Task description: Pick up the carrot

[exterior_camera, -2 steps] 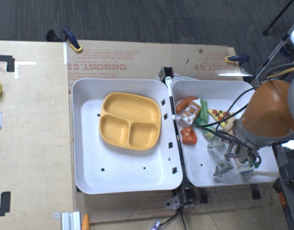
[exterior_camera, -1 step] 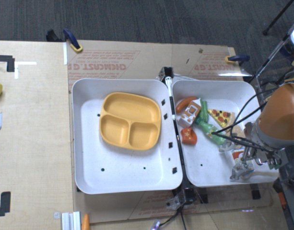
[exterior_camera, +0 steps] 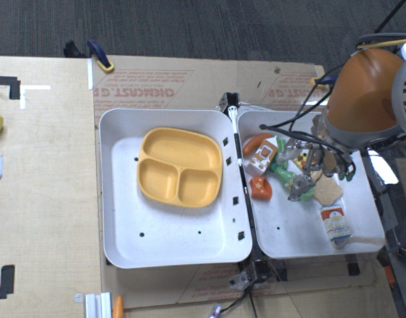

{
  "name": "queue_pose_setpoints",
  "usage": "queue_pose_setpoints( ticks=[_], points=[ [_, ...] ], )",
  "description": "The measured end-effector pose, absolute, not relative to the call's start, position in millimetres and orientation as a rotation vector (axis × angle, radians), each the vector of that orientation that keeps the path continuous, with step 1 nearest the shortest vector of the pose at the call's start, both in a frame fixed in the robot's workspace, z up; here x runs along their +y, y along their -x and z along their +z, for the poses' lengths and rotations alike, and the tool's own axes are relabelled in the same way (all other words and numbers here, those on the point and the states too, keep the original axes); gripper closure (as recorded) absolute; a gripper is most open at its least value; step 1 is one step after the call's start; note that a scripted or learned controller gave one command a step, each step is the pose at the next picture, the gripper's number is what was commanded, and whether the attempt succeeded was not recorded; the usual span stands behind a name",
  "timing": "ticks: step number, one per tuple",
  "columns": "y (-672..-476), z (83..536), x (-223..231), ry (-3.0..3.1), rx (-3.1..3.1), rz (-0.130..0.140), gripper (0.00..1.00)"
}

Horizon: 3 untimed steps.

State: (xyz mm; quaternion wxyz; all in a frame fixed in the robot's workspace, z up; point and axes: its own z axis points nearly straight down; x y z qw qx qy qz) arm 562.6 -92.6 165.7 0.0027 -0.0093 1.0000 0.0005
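- Here, in the camera view, the arm (exterior_camera: 365, 95) comes in from the right edge of the frame, its orange band bulking over the upper right of the right bin (exterior_camera: 282, 240), and the wrist points down and to the left.
- The gripper (exterior_camera: 299, 189) hangs low over the clutter in the middle of the right bin; whether it is parted or closed cannot be told, as the parts blur into the items beneath.
- The carrot (exterior_camera: 254, 142) lies in the upper left part of the right bin, an orange-red shape just beside the bin's left wall, partly under a small printed carton (exterior_camera: 262, 158).
- A red tomato-like piece (exterior_camera: 260, 188) sits below the carton, with a green item (exterior_camera: 280, 171) between it and the gripper.
- A tan slice (exterior_camera: 328, 191) lies just right of the gripper, and a small box (exterior_camera: 336, 224) lower right.
- The left bin (exterior_camera: 123, 230) holds a yellow divided plate (exterior_camera: 181, 167) in its upper half.
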Motion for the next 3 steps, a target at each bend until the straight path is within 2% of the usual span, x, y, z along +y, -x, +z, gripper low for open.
queue_pose_setpoints(
  ticks=[1,2,3],
  points=[
    [-565.8,93,-176,-0.096,3.135,-0.001,0.0],
    [-541.3,92,-103,-0.46,3.107,0.001,0.0],
    [-478.4,92,-167,-0.017,3.14,0.001,0.0]
  ],
)
